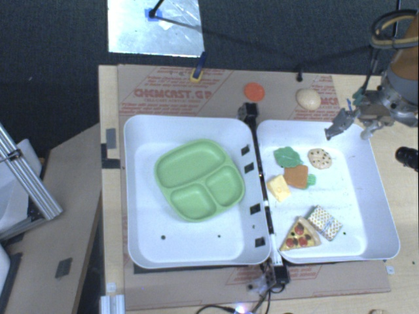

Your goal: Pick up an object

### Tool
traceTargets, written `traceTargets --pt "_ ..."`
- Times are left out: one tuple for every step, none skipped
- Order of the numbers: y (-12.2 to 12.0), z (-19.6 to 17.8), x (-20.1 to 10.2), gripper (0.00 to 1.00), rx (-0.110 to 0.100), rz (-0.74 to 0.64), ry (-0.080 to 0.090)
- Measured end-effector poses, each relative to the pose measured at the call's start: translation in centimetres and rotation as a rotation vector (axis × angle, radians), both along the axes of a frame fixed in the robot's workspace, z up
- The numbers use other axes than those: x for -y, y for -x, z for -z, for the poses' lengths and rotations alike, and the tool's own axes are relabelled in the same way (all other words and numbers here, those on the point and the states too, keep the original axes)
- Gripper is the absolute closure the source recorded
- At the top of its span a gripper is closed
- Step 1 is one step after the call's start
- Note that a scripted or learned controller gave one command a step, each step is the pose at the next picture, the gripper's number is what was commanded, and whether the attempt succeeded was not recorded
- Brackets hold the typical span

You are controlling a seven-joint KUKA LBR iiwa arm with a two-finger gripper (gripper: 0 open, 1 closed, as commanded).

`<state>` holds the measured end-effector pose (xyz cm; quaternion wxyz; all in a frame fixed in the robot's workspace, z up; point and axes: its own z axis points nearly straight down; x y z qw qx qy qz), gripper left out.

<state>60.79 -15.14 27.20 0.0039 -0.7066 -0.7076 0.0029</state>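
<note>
Pincer (353, 123) hovers with fingers spread and bare over the right bin's (376, 175) far edge. Nearest pick, the cookie (319, 157), lies just below-left. It's flat, so the fingers could skid off it.

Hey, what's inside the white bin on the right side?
The right bin holds a green leaf piece, a cookie, an orange piece, a yellow block, a pizza slice and a patterned packet. Anything beneath them is hidden.
</note>
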Motion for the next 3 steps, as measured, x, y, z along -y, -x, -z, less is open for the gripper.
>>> traceTargets --pt "-0.2 -0.7 0.0 0.0 0.012 -0.002 0.002" --pt "-1.1 4.2 -0.6 0.0 0.01 -0.006 0.002" --pt "-0.8 10.4 -0.3 0.0 0.006 0.0 0.001"
